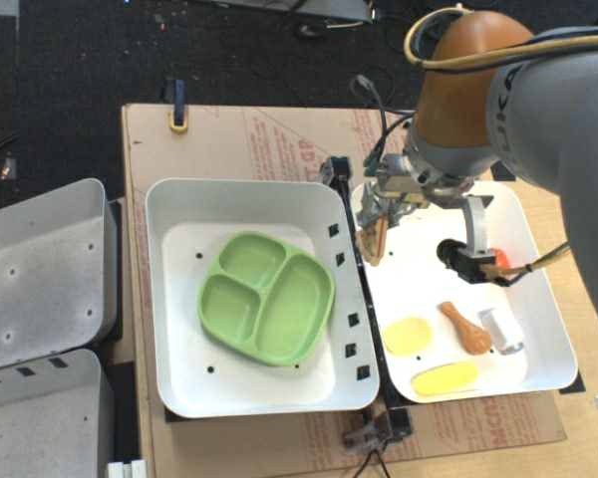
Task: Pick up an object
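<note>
1. Hanging the end effector (381, 207) over the far-left corner of the right bin (548, 297), close to the wall shared with the left bin (169, 267). Open or closed state: impossible to tell from this angle.
2. Locating the nearest candidate: a slim tan object (373, 239) directly beneath the end effector, upright against the left wall. Held or merely standing there: impossible to tell.
3. Judging its handling: probably light and stiff, likely wood or plastic; gripping across the narrow width near the upper end looking best.
4. Noting alternatives along the near edge of the right bin: wooden spoon (463, 327), yellow disc (407, 335), yellow oblong piece (444, 376). Flat pieces probably resisting a pinch from above; taking the spoon at its handle looking easier.
5. Regarding the green divided plate (267, 297) in the left bin: rigid, smooth, likely slippery; gripping only at the rim.
6. Reading markings: red print on the cardboard of the counter (279, 132), too skewed to read; partial letters on the arm, not legible.
</note>
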Motion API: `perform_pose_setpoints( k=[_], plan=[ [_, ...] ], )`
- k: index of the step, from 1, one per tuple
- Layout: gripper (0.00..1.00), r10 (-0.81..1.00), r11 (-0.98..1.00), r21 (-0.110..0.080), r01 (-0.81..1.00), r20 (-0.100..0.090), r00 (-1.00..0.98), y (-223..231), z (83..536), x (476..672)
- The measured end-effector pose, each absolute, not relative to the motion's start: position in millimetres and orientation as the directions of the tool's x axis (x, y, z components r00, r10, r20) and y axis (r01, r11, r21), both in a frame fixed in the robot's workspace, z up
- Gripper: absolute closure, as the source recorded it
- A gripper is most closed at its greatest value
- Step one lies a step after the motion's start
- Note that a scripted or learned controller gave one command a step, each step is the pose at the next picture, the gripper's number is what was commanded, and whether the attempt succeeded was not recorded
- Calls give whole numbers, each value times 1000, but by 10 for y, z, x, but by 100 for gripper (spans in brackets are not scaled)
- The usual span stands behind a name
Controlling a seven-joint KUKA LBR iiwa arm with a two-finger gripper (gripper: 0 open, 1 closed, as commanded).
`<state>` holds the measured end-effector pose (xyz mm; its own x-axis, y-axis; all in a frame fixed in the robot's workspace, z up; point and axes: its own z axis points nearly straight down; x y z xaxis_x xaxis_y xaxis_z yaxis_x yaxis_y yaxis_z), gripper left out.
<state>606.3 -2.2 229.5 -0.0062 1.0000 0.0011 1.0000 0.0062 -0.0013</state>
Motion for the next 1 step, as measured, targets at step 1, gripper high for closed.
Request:
perform_pose_setpoints(
  k=[1],
  plan=[
    [100, 1000, 8, -3, 1000, 1, -8, 562, 2229, 5892]
  ],
)
